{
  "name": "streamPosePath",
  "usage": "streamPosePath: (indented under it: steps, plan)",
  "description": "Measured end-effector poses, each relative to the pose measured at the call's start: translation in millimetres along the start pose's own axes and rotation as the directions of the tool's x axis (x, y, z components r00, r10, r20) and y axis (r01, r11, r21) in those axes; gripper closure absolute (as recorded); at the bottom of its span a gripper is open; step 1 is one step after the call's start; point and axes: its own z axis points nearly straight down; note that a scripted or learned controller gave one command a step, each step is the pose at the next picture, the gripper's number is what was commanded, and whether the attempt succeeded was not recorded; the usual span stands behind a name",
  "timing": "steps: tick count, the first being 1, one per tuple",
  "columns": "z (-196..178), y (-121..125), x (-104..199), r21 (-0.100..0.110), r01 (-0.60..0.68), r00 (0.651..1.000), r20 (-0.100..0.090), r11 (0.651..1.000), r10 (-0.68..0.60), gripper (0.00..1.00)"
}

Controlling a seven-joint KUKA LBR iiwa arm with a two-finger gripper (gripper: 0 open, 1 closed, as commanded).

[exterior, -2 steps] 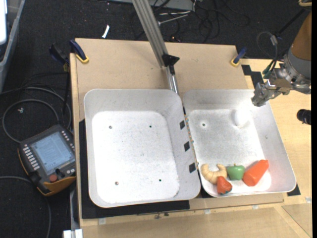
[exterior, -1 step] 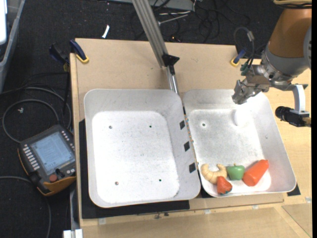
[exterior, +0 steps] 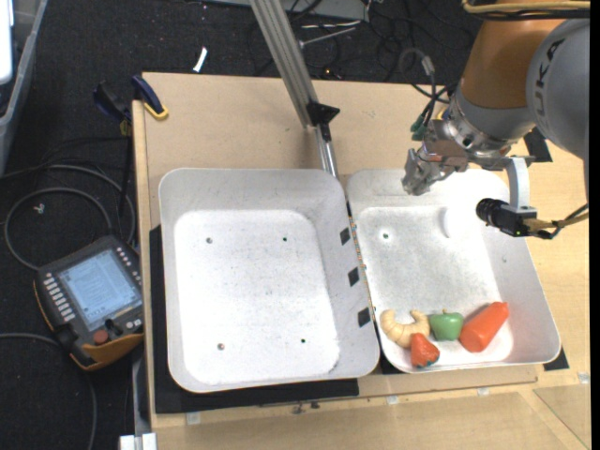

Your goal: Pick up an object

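Observation:
My gripper (exterior: 419,178) hangs over the far edge of the right bin (exterior: 450,261), well above its floor, with nothing visible between its fingers. At the near end of that bin lie a cream curved piece (exterior: 401,326), a small red piece (exterior: 424,350), a green pepper-like piece (exterior: 446,324) and an orange carrot-like piece (exterior: 484,327). These objects sit close together, far from the gripper.
The left bin (exterior: 251,279) sits beside the right one, sharing a raised middle rim. A metal post (exterior: 286,50) slants up from behind the bins. A teach pendant (exterior: 91,293) lies on the floor at left.

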Motion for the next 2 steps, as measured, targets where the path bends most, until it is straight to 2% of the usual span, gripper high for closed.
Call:
streamPosePath:
  steps: [2]
  plan:
    - [-6.7,5.4,115.2,-0.002,0.001,1.000,0.000,1.000,-0.001,1.00]
